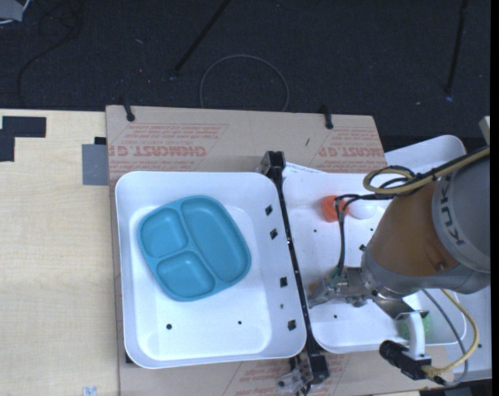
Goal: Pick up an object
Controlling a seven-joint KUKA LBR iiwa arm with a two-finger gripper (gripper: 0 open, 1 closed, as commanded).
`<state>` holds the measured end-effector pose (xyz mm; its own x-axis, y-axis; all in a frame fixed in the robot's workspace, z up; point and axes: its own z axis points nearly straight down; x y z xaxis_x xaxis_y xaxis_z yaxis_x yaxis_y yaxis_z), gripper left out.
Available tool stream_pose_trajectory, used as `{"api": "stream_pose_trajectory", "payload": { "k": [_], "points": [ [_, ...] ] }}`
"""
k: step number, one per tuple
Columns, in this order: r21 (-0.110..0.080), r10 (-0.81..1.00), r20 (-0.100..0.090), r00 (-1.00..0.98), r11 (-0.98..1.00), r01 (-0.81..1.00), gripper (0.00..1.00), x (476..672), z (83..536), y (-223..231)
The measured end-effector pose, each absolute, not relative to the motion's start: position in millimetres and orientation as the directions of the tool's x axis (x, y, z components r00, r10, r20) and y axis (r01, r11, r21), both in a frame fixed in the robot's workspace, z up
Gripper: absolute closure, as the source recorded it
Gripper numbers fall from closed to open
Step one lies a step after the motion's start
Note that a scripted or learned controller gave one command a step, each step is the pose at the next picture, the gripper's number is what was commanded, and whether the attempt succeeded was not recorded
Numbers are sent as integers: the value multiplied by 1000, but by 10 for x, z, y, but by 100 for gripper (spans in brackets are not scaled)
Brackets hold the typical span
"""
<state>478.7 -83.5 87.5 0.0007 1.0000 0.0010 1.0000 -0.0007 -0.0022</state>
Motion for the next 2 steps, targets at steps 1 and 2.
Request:
{"api": "stream_pose_trajectory", "payload": {
  "k": [1,2],
  "points": [
    [-2,1000,2,9,-9,1000,100,4792,985,-849],
    [2,1000,0,1,-1,1000,100,4789,1600,-908]
  ]
}}
